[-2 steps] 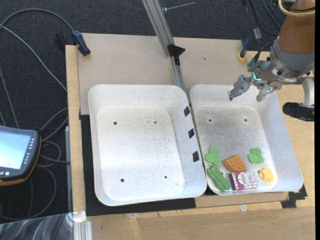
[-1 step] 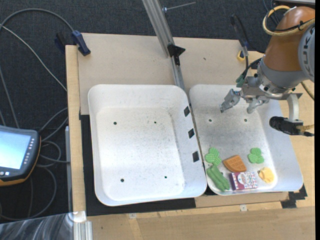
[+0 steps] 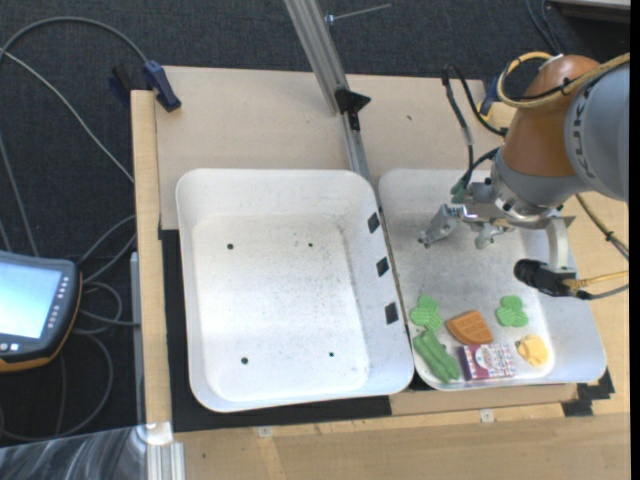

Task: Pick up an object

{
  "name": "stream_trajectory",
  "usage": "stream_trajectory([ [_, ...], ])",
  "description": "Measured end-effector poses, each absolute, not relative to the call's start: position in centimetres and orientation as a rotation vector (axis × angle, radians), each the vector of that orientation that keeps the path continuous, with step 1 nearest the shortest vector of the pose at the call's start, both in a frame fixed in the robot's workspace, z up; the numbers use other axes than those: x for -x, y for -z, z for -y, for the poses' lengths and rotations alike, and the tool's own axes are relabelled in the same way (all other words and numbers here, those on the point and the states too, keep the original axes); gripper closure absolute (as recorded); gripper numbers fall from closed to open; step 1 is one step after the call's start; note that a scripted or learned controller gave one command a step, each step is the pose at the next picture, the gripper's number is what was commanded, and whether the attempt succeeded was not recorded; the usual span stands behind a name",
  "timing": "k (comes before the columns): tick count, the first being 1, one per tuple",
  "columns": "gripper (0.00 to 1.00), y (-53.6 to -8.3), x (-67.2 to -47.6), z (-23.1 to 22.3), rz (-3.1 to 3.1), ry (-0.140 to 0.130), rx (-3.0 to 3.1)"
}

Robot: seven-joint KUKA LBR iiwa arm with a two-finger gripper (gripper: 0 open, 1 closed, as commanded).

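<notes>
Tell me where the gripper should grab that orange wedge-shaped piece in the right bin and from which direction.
Probably straight down from above, closing across the short sides of the orange wedge. It lies flat on the right bin floor, with the purple packet close below it and a green piece to its left, so a low sideways approach looks crowded. The gripper hangs above the bin's upper part.

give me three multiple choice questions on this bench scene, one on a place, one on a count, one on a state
1. Where do the small toy items lie?
A. left shallow white bin
B. near end of the right shallow white bin
C. on the wooden bench top

2. How many green toy pieces are there?
A. one
B. three
C. five

3. What is the two-finger gripper doing?
A. hanging above the right bin, clear of the items
B. lifting the orange wedge
C. resting in the left bin

Answers:
1 B, the items cluster at the right shallow white bin's near end.
2 B, three show.
3 A, the two-finger gripper sits above bare bin floor, away from the orange wedge.
</notes>
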State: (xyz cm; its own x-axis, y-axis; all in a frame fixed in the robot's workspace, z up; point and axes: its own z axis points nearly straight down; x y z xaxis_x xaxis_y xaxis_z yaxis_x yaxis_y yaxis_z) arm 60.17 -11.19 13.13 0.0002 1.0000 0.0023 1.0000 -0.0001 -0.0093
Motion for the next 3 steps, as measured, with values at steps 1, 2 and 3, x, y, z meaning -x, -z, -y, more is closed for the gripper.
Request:
stream_trajectory([
  [1, 0.00, -9.0, -60.1, 11.1, 2.217, -0.006, 2.217],
  [2, 1.00, -10.4, -60.3, 11.1, 2.221, 0.003, 2.221],
  [3, 1.00, -14.8, -60.1, 11.2, 2.225, 0.005, 2.224],
])
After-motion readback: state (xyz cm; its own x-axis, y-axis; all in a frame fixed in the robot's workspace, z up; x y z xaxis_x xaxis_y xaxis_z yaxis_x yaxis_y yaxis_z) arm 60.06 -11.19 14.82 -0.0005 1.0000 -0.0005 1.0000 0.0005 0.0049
